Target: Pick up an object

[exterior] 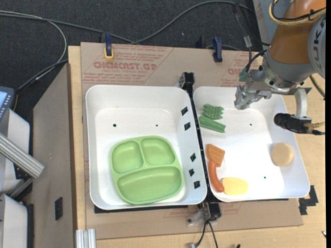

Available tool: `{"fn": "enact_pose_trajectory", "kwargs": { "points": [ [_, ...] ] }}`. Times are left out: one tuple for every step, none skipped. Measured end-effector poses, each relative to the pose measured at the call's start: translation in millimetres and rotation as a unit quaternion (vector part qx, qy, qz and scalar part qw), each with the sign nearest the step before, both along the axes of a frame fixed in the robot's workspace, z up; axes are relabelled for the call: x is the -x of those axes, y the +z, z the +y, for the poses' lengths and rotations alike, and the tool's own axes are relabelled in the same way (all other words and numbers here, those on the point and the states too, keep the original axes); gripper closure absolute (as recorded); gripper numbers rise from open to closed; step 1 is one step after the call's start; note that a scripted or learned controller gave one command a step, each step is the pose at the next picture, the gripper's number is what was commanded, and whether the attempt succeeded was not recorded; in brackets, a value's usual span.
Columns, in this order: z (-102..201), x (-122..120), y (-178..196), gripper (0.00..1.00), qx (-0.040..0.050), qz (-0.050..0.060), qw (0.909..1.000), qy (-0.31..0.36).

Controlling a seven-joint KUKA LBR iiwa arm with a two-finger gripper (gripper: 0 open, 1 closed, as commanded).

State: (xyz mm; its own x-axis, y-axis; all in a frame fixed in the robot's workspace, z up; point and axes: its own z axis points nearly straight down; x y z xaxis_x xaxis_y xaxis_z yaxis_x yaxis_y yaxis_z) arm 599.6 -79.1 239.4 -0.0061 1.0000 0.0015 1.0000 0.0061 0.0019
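Observation:
My gripper (242,102) hangs over the back of the right bin (289,186), to the right of the green bean pods (212,117). Nothing shows between its fingers. Further forward in that bin lie an orange wedge (215,154), a red-orange sausage (214,176), a yellow piece (235,185) and a tan round piece (282,154) near the right wall.
The left bin (95,138) holds a green divided plate (147,168). A black divider with clips (193,133) runs between the bins. A black fitting (292,122) sits at the right bin's right rim. Cables and two clamps lie behind the bench.

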Motion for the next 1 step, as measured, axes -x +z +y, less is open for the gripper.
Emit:
{"fn": "enact_pose_trajectory", "kwargs": {
  "points": [
    [47.2, -3.7, 5.4, 1.0, -0.0002, 0.0, 1.0, 0.0]
  ]
}}
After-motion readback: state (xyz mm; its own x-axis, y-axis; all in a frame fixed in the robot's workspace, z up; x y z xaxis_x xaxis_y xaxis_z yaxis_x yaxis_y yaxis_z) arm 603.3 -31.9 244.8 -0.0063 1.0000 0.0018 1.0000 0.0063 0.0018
